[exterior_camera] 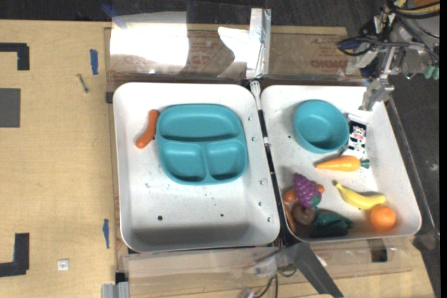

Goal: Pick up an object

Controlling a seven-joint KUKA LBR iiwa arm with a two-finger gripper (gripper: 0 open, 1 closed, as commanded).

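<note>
Carrot (338, 164): mid right bin (398, 150), beside the teal bowl (320, 125); likely light, rigid, slick plastic, best taken across its thick middle.
Gripper (375, 95): above the right bin's far edge; fingers' state I cannot tell (too small).
Right bin: banana (360, 197), orange (383, 218), grapes (304, 188) toward the near edge.
Left bin (140, 213): teal divided plate (202, 143), orange sausage (147, 129) at its left.
</note>
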